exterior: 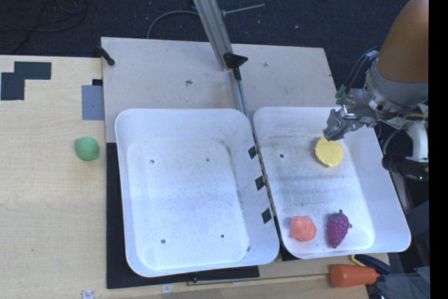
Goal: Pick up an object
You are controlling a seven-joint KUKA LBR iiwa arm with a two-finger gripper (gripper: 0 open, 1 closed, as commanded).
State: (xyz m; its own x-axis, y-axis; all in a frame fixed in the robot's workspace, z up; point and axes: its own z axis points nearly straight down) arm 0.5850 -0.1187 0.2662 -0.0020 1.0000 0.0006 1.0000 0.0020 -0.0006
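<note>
You've got the gripper (336, 128) in the right bin (381, 182), just at the yellow object's (329, 153) twelve o'clock edge (touching or not, I cannot tell). Orange object (303, 228) and purple grapes (337, 228) sit at six o'clock.

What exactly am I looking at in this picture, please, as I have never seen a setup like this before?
This is one picture from a camera fixed above a workbench, looking down at a slant. The grey and orange shape at the right is a robot arm reaching in; the dark part at its tip is its gripper. On the bench sit two shallow white bins side by side. The right bin holds a yellow object, an orange-pink object and a purple grape-like toy. The gripper is right above the yellow object's upper edge; I cannot tell whether it grips it. A green ball lies on the wooden surface left of the left bin, and an orange item lies beyond the right bin's near rim.
</note>
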